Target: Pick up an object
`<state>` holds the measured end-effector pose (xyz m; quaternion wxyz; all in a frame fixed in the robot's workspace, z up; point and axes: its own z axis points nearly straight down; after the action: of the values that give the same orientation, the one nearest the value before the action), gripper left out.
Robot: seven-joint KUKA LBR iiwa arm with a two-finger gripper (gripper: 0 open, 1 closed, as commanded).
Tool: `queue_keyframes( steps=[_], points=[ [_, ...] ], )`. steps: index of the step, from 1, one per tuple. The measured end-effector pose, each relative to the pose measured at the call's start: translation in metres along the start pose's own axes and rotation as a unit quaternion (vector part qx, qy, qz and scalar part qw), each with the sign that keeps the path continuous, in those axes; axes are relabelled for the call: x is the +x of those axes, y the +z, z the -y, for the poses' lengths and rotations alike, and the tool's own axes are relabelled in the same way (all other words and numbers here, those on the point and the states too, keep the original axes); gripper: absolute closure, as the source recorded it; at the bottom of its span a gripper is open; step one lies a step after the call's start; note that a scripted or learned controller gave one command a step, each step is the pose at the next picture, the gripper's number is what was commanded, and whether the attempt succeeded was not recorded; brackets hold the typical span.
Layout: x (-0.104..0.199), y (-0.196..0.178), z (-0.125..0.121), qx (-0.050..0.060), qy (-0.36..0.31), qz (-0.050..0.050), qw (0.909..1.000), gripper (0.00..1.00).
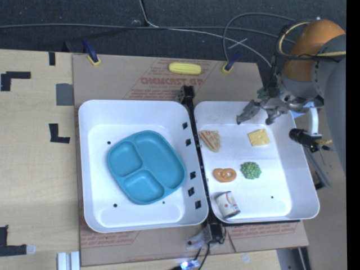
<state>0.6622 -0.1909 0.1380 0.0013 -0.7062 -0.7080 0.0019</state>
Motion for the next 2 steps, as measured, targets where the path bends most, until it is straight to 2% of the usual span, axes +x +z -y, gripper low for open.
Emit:
queue_keyframes(
  steps=[1, 2],
  points=[
    [0.002, 0.052, -0.001, -0.003, -0.001, 0.000, 1.0000, 0.00],
    [0.001, 0.039, -0.001, -0.003, -0.001, 0.001, 1.0000, 1.00]
  ],
)
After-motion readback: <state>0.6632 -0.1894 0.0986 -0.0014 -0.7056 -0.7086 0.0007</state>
